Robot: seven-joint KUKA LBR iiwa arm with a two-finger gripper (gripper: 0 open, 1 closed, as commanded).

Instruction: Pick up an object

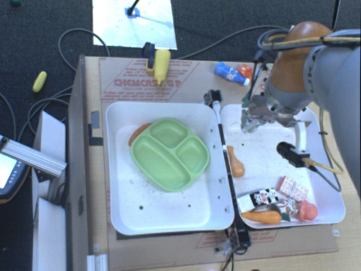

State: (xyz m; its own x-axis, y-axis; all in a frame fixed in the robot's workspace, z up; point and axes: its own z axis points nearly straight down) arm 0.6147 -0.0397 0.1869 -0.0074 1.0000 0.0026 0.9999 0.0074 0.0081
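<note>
Gripper (250, 124) hangs over right bin's (327, 168) far-left corner, finger state unclear. Orange toy (235, 165) at bin's left wall, milk carton (265, 197) at near edge.

A single fixed camera looks down at a slant from above the brown cardboard-topped bench (186, 75) — far enough to frame both shallow white plastic bins (169, 219), the dark carpeted floor (45, 16) beyond, and the grey arm (333, 66) entering from the right.
</note>
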